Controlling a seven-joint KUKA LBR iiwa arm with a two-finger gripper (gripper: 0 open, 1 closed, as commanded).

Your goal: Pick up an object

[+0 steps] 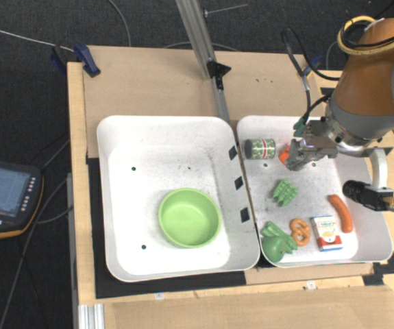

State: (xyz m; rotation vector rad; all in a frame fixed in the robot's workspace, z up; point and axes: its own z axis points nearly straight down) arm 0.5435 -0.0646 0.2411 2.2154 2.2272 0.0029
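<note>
Hovering claw (297, 157) nr can (260, 148), bin (361, 249) rear edge.

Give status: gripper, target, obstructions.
Gripper low in right bin, finger state unreadable. Nothing seen held. Nearest: green-labelled can, lying on its side just beside gripper. Green toy below, apart.

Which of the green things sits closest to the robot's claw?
The green-labelled can, lying on its side in the right bin, just left of the gripper. The green toy, leafy piece and bowl lie farther off.
</note>
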